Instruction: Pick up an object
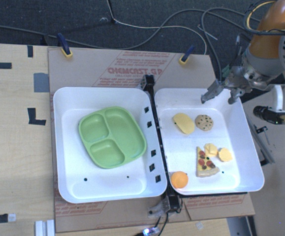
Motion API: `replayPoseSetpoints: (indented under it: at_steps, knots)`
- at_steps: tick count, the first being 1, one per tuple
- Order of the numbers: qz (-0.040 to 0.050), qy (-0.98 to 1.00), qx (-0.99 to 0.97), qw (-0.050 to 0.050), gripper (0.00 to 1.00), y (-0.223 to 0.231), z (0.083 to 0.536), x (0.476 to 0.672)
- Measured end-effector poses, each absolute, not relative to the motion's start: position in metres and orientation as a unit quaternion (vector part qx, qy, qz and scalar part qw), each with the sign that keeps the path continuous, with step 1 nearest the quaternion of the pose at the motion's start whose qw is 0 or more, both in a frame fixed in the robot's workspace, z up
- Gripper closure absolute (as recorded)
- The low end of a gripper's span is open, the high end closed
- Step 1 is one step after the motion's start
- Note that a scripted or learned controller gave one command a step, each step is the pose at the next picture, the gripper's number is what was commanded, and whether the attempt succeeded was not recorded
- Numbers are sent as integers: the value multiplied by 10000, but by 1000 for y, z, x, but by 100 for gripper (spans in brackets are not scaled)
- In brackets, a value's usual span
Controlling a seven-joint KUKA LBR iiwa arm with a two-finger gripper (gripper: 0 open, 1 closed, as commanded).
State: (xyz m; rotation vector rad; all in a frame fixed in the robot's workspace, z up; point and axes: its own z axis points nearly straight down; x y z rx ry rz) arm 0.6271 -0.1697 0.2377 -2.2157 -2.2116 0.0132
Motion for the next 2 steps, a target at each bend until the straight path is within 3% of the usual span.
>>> replayPoseSetpoints:
  at_steps: [1, 2]
  knots:
    - [7, -7075, -7067, 3, 0, -169, 245, 630]
    - [21, -7076, -7066, 17, 0, -160, 195, 626]
